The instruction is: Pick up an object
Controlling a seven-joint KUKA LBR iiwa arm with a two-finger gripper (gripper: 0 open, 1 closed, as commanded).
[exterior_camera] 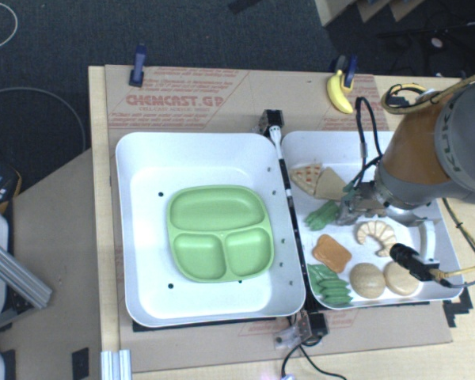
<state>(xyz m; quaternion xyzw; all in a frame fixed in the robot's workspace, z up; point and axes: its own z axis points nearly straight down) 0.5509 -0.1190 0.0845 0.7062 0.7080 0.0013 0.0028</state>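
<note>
Gripper (355,208) lowered into right shallow white bin (451,287); finger state cannot be told. Dark green leafy toy vegetable (323,214) touching gripper's left side. Pale ridged croissant-shaped toy (376,232) just below-right. Orange flat toy slab (331,252) below. Light green three-compartment plastic tray (220,233) seated in left bin (142,275), well left.
</note>
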